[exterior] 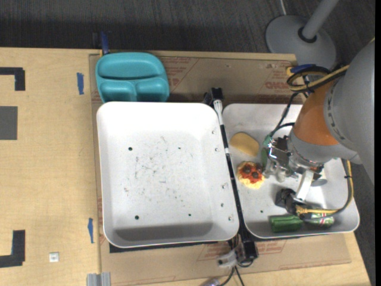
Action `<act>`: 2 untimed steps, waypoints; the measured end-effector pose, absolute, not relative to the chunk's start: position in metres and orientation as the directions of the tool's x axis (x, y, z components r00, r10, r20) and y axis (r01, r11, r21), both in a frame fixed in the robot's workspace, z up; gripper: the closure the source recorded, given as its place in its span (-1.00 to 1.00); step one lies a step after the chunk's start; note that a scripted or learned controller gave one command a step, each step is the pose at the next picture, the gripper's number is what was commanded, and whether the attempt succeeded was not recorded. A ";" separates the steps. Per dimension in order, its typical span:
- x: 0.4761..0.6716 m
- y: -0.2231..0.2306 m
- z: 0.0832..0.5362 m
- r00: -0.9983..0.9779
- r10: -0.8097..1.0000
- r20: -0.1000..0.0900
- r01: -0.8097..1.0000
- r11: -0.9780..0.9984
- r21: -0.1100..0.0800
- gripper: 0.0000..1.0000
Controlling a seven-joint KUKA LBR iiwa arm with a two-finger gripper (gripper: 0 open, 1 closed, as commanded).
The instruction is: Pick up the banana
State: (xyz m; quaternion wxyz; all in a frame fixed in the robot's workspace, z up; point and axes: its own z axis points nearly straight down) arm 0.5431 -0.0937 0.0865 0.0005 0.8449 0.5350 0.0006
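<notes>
Two shallow white plastic bins point(161, 231) side by side, left one scuffed | smooth pale-yellow banana point(244, 143) lay in right bin's upper left | metal two-finger gripper point(293, 180) hovered just beside it, grip state impossible to tell | one pizza-slice toy point(250, 173), one green block point(284, 222).

The grey arm is reaching down over the right bin point(351, 216), its tool point(290, 177) hanging low inside.

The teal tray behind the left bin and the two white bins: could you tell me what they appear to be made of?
The teal tray looks like moulded plastic, smooth and slightly glossy, with rounded compartments. The left white bin and right white bin also seem plastic, matte, with rounded rims; the left one's floor shows dark scuffs.
</notes>
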 end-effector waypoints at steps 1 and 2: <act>0.543 -0.093 0.096 0.426 0.905 0.000 0.905 -0.426 0.002 1.00; 0.525 -0.017 0.185 0.239 0.971 0.001 0.971 -0.239 -0.001 1.00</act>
